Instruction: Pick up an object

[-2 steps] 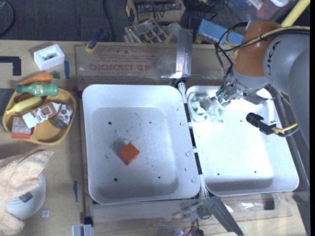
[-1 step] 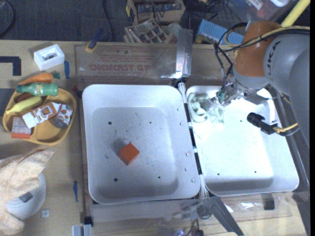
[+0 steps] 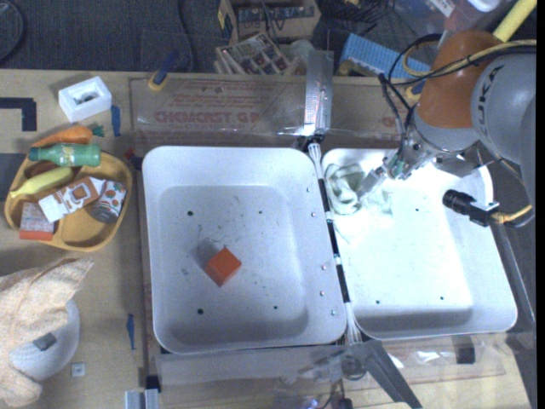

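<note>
The orange block (image 3: pixel 224 266) is lying nearest the camera, on the floor of the left bin (image 3: pixel 170 173), well apart from the pincer (image 3: pixel 368 181) and off to the far side of the rim where the two bins are meeting. The pincer itself is reaching down into the back corner of the right bin (image 3: pixel 443 313), close against that shared rim, with the grey arm (image 3: pixel 477 100) and its orange band arching in above it. Just beside its tip a clear, glassy thing (image 3: pixel 343 186) is sitting, washed out by glare, and whether the two are touching is too blurred to judge. Whether the pincer is clenched or released I cannot tell. Nothing is visibly being gripped or lifted, so the pick appears not yet done: I judge the try is at the reaching stage, with closing, gripping and raising all left. Beyond the left bin, farthest from the pincer, a yellow bowl (image 3: pixel 17 211) of packets is resting on the counter (image 3: pixel 111 100).
</note>
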Robot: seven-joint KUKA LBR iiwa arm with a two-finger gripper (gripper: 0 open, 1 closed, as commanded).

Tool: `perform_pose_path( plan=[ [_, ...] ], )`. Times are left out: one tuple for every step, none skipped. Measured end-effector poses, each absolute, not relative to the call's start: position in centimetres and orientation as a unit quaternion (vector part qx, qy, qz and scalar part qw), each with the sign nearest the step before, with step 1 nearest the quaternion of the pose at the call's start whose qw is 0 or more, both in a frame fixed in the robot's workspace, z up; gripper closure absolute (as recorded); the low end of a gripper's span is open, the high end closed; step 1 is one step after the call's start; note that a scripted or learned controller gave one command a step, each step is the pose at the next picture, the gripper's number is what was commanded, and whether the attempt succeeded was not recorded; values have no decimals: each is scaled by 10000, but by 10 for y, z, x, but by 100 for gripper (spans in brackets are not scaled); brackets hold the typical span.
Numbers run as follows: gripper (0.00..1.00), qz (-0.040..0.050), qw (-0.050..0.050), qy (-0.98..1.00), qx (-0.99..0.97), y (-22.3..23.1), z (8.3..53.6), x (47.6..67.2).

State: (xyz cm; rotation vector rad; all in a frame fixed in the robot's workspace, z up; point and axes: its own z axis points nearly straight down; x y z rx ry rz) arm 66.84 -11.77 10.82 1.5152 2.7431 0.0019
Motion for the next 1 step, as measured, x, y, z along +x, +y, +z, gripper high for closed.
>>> perform_pose_path(
  plan=[
    [0,-28,22,8710,4913,-110,95,668]
  ],
)
